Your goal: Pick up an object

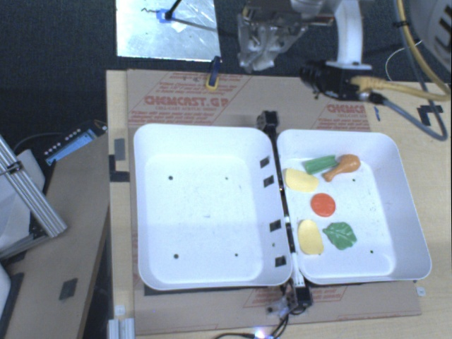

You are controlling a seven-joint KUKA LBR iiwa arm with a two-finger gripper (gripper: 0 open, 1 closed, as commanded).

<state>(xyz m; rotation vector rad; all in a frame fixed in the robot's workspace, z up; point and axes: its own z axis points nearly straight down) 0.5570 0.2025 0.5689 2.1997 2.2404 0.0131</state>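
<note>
Item: tool, top of frame, beyond both bins; open/shut state: cannot tell; nothing seen in its hold.
Targets: right bin w/ six pcs.
Nearest pcs: green stick + drumstick, approx. 5 o'clock from tool, long axes running 2–8 o'clock.
Others: yellow pc, orange disc, 2nd yellow pc, green leaf, further down.
Left bin: at 7 o'clock.

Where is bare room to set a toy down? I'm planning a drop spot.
The left white bin has a bare floor. In the right white bin, toys crowd the left half; its right strip and near edge are free.
</note>
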